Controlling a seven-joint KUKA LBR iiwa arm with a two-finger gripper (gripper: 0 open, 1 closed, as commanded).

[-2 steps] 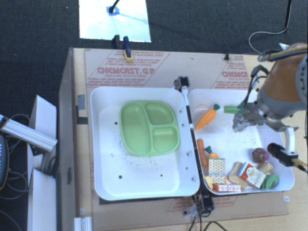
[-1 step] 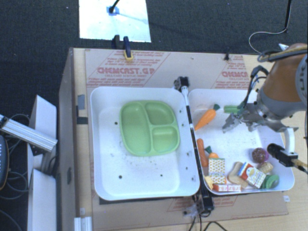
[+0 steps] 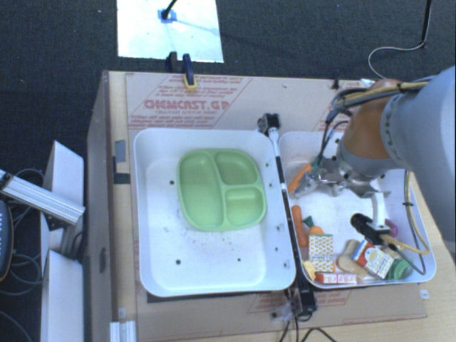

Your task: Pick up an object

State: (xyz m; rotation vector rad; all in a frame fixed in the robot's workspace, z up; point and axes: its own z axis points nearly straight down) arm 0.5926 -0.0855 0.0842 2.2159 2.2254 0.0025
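Gripper (image 3: 308,184) hangs over the right bin (image 3: 420,219) at its nine o'clock wall, beside a carrot (image 3: 299,176); its state I cannot tell

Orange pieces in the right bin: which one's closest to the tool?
The upper orange piece, slanted near the bin's left wall just left of the tool. The other two lie lower, toward the toy pile.
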